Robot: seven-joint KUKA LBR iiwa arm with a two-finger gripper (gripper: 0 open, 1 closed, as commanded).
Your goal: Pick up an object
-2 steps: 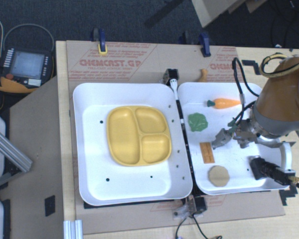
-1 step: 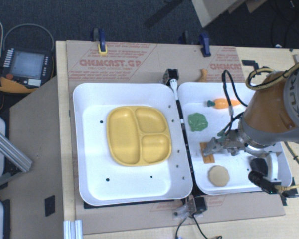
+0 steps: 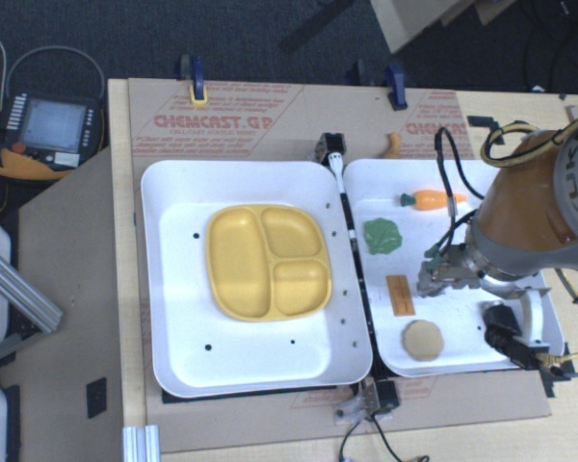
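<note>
**Arm parked over the right bin, nothing seen in its grip**

The counter (image 3: 270,114) is covered with brown cardboard and carries two white bins side by side. The left bin (image 3: 173,258) is taken up mostly by a yellow divided tray (image 3: 268,261), set roughly in the middle, with three compartments.

The arm (image 3: 530,205) is reached in from the right and hangs over the right bin (image 3: 376,186), its orange band seen above the wrist. The end effector (image 3: 441,279) is found low over the bin's middle, just right of the tan block. Whether it's open or closed can't be told from this angle, and nothing is seen gripped.

Four small things are laid out in the right bin: a round beige cookie (image 3: 423,340) near the front edge, a green leafy piece (image 3: 381,235) toward the left wall, a carrot (image 3: 432,199) near the back, and the tan block (image 3: 399,295) between the green piece and the cookie.
</note>
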